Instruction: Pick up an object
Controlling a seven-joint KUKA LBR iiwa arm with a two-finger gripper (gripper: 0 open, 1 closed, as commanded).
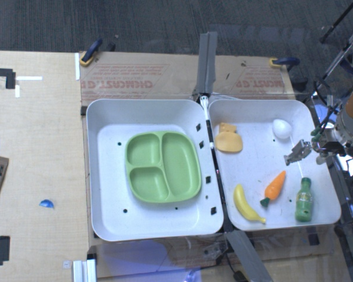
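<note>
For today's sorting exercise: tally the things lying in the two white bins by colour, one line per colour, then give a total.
Green: 2, the plate and the bottle
Yellow: 2, the banana and the bread
Orange: 1, the carrot
White: 1, the egg
Total: 6

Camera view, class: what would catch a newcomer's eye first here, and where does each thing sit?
The green divided plate stands out, lying alone in the left bin. The right bin holds a banana, a carrot, a green bottle, a white egg and a yellow toy. The gripper reaches over that bin's right side.
</note>
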